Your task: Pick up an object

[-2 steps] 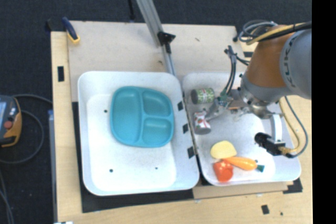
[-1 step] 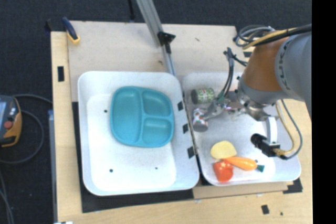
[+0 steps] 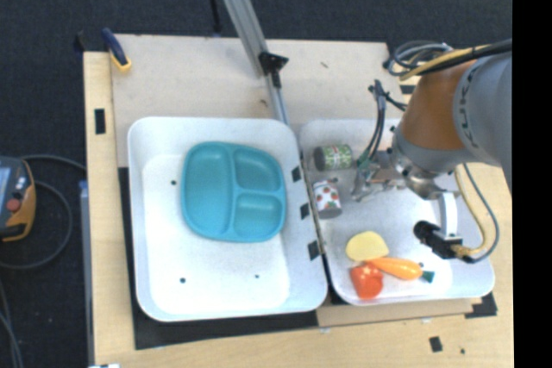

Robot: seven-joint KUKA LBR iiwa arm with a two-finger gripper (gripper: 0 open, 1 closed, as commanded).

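The right bin (image 3: 466, 271) holds several small objects. A green can (image 3: 334, 156) lies on its side near the far left corner. Just below it is a small white cup with red spots (image 3: 327, 197). Toward the near edge lie a yellow piece (image 3: 366, 246), a red pepper (image 3: 366, 280) and an orange carrot (image 3: 401, 268). My gripper (image 3: 369, 182) hangs low over this bin, just right of the can and the cup, with the grey and orange arm (image 3: 444, 121) behind it. Nothing shows in its grasp.
The left bin (image 3: 155, 271) holds a teal divided plate (image 3: 235, 190). A slanted metal rail (image 3: 241, 13) runs from the top down to the gap between the bins. Cables (image 3: 466, 228) loop off the wrist over the right bin. A blue and yellow clamp (image 3: 116, 49) sits at the bench's far left corner.
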